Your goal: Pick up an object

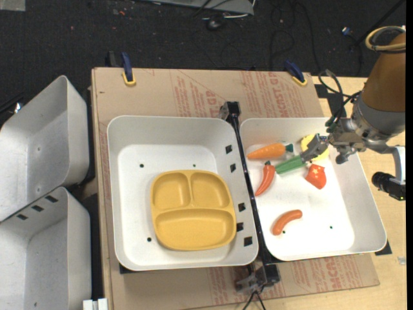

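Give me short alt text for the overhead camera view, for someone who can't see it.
A grey robot arm reaches from the right, its gripper low over toy food in the right white bin: a carrot, a chili pepper, a sausage and a strawberry. The left bin holds a yellow divided tray.

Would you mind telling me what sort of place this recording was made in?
Most likely a robotics lab. Two white bins sit clamped on a cardboard-covered bench, toy food such as a carrot and a sausage lies in the right one, and loose cables trail over the dark floor.
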